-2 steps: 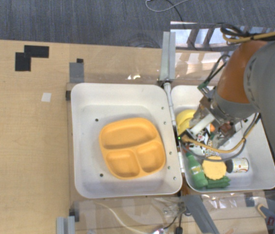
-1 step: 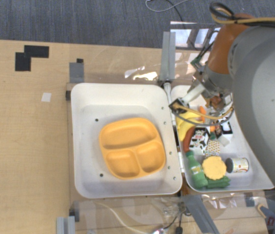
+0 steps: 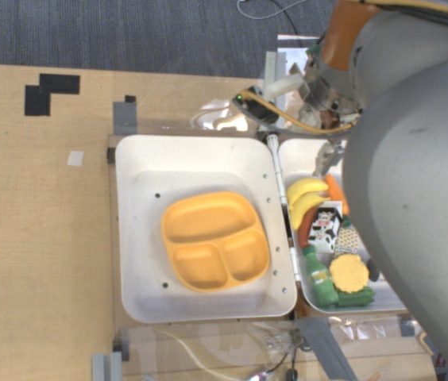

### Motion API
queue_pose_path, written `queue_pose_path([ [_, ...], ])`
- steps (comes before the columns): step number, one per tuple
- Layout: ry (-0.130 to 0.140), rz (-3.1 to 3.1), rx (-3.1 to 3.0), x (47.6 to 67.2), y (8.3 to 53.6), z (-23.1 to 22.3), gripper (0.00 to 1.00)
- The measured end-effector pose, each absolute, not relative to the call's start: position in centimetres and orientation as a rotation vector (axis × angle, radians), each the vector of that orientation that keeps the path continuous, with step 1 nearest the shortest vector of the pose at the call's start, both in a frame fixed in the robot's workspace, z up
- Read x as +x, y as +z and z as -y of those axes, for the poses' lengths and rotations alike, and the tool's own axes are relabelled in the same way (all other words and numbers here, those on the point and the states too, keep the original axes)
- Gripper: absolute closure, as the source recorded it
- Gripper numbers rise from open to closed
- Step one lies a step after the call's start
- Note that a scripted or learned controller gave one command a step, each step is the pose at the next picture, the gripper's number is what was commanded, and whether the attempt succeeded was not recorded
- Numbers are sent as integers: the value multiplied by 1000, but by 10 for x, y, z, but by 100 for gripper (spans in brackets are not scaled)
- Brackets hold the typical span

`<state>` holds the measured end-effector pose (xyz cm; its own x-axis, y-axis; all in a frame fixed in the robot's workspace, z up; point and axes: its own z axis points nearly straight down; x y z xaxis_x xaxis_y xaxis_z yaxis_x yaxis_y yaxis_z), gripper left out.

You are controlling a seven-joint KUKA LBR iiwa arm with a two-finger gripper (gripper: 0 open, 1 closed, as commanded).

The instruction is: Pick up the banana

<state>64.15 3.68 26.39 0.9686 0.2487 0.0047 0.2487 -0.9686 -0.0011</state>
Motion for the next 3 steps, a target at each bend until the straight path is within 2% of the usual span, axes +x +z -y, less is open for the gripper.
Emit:
queue_pose_path([
  [1,-3,513,-3098,630,237,-57,0],
  [2,-7,319,-3123,661,214,-70,0],
  [3,-11,318,-3121,662,225,-70,100],
])
